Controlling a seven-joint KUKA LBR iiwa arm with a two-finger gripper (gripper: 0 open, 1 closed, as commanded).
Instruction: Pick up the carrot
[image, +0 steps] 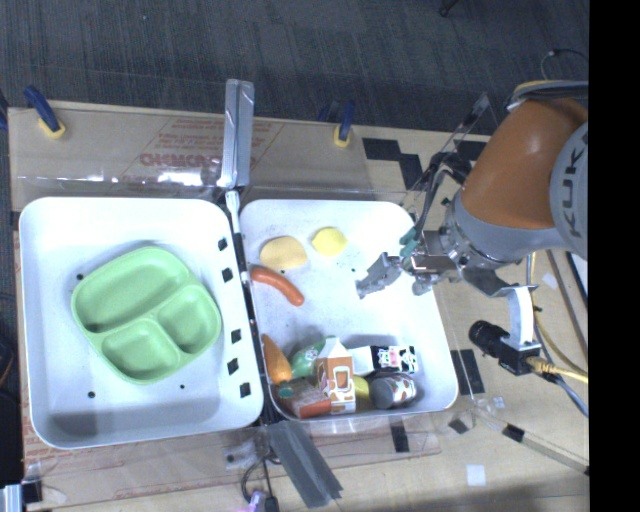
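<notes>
The pincer (377, 276) (fingers apart, holding nothing) hovered mid-bin in approach, needing to travel toward the carrot (275, 361) against the right bin's (425, 300) near-left wall.

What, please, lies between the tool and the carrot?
In the camera view, only bare white bin floor separates the tool from the carrot.

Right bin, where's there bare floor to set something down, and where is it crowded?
In the right bin, bare floor runs through the middle, bordered by the sausage on the left, the end effector above right, and the milk carton below. The bottom edge is crowded: carrot, juice box, and other toys packed together.
</notes>
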